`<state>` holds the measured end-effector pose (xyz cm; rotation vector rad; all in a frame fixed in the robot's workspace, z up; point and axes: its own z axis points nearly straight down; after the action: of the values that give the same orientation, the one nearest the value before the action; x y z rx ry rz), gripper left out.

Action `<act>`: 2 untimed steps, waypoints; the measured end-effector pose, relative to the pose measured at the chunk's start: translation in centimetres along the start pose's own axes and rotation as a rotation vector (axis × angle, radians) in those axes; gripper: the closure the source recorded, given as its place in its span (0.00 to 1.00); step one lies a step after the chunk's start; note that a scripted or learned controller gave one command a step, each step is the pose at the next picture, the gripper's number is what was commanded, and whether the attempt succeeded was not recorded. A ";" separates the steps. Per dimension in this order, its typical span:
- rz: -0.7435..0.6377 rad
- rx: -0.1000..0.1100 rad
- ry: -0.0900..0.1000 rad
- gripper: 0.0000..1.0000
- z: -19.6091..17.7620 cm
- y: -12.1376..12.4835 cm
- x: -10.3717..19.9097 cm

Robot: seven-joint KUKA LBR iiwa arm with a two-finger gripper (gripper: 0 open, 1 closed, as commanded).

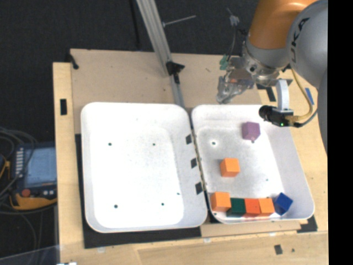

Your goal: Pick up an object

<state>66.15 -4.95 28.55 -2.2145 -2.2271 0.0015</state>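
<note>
Nothing is being held yet: the purple block (251, 130) is lying free near the right bin's (292, 164) far rim, the likeliest target; an orange cube (230, 167) is sitting mid-bin, with more blocks (251, 205) lining the near wall; the gripper (230, 90) is hovering above the far rim, carrying nothing.

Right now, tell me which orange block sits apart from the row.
The orange block alone in the middle of the right bin. The other orange ones sit in the row along the bin's near wall.
</note>
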 end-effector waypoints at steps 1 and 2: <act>0.000 -0.001 0.000 1.00 0.1 -1.5 4.0; 0.000 0.001 0.000 1.00 1.5 -4.3 8.5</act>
<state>61.75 3.53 27.01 -2.2137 -2.2266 0.0020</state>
